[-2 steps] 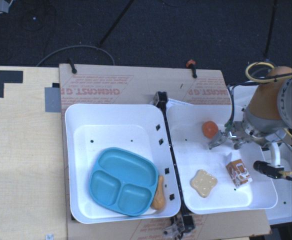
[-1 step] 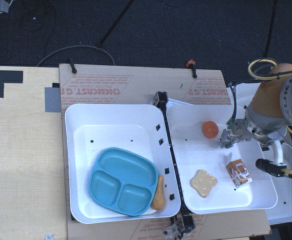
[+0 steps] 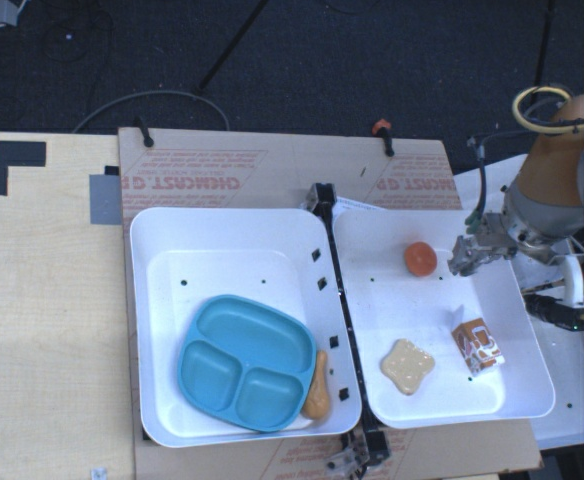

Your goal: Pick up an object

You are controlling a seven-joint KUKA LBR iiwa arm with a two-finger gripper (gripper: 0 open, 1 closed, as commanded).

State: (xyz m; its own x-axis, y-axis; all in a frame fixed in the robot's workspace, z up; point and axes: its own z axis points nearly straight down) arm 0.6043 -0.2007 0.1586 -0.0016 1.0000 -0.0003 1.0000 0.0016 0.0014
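Bins (image 3: 152,268): two; items: five.

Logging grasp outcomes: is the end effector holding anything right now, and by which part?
Nothing is held. The end effector sits at the right bin's upper right, beside the orange ball, with nothing between its fingers.

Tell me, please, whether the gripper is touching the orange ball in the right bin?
Apart: the camera view shows a strip of white bin floor between the orange ball and the gripper.
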